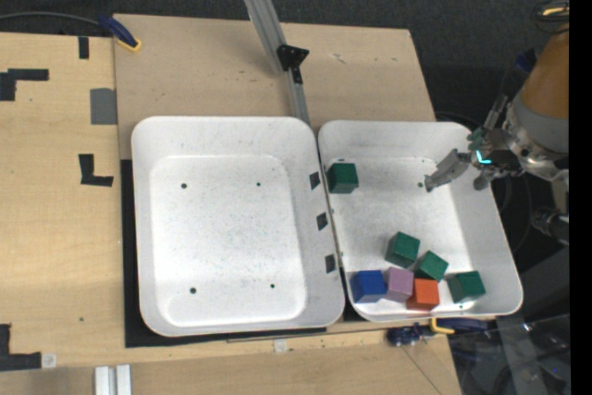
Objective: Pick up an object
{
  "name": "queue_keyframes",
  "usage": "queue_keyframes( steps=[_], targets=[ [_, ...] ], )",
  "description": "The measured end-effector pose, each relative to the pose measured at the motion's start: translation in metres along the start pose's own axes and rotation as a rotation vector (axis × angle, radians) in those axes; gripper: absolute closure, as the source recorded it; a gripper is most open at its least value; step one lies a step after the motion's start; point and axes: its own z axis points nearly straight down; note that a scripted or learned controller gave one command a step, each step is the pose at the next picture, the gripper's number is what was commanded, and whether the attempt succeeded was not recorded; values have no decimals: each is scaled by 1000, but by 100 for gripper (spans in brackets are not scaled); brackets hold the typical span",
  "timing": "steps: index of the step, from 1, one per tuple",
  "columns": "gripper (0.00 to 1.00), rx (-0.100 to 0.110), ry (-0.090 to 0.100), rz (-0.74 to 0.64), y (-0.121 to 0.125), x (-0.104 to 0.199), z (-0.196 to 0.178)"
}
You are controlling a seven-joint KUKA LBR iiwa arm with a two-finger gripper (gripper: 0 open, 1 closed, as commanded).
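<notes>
The right bin (504,240) holds several small cubes. A green cube (342,177) sits alone near its left wall. By the front wall lie a green cube (402,249), a second green cube (432,266), a third green cube (466,285), a blue cube (369,284), a purple cube (400,281) and an orange cube (425,292). My gripper (455,181) hovers over the bin's right back part, above and to the right of the cluster. It is open, and I see nothing between its fingers.
The left bin (148,199) stands beside the right one on the wooden bench. A slanted metal rail (264,5) runs from the top down to the gap between the bins. The arm's orange band (555,79) is at the right edge.
</notes>
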Motion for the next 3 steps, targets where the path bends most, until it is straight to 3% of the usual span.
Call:
queue_keyframes(
  steps=[1,3],
  targets=[
    [0,-5,-1,-1,1,0,-2],
    [0,2,-1,-1,5,-8,121]
  ],
)
